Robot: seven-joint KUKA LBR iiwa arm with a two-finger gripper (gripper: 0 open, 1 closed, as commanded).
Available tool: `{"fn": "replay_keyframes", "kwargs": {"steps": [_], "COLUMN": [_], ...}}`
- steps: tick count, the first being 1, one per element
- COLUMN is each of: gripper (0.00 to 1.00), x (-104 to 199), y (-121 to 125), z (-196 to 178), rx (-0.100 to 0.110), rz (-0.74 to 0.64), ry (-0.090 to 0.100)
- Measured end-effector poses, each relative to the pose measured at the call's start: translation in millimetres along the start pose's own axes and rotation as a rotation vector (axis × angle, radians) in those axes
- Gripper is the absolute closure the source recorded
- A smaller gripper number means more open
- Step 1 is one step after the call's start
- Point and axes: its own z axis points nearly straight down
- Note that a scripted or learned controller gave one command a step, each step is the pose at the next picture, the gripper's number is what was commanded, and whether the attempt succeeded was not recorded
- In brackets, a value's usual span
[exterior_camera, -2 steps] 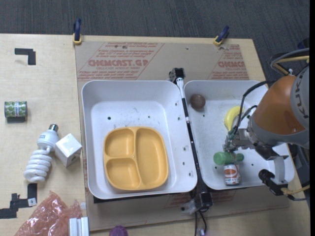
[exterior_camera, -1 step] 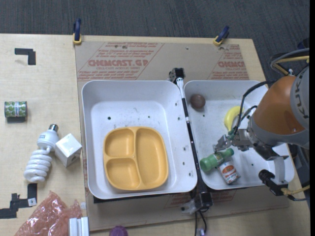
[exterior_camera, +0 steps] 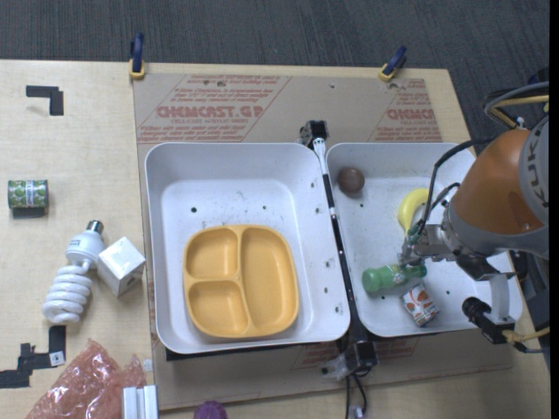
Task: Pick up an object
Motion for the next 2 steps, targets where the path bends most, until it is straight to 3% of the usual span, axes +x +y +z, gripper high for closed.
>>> {"fn": "replay_keyframes", "kwargs": {"steps": [1,2], "gripper": [1.00,1.00], "x": [-1.7,-42.0], "y": [15.3,77.9], "z": [4.1,32.8], "rx": [0.058,0.059], "rz": [-0.005,-0.006], "ry": [0.016,0.016]}}
